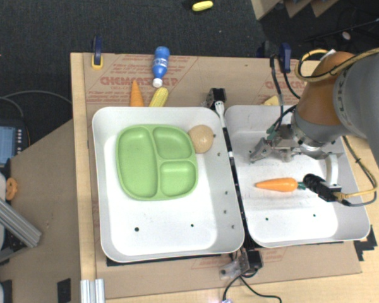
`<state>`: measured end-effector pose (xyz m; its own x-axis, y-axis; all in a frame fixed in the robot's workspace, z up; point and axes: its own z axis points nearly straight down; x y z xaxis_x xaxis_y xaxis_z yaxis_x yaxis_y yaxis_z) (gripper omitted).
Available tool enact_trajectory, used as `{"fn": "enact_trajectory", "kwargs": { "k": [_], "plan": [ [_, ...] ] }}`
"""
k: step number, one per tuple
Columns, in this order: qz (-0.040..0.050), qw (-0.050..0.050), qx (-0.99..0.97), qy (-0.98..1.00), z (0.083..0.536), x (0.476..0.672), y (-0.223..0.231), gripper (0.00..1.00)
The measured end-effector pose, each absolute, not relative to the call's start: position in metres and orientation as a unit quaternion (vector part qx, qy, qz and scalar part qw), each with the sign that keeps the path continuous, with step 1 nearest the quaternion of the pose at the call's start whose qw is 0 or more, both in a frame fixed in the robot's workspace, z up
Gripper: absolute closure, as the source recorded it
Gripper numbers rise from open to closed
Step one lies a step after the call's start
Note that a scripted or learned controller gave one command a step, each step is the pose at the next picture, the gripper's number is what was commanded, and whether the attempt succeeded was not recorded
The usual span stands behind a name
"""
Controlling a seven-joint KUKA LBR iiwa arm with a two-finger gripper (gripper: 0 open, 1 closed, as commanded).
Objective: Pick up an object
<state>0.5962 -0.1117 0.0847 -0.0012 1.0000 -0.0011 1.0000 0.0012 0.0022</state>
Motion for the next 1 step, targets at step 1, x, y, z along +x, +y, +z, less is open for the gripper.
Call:
{"fn": "enact_trajectory", "kwargs": {
  "k": [1],
  "plan": [
    [0.0004, 0.001, 0.707, 0.708, 0.0847, 0.5962, -0.1117, 0.00]
  ]
}}
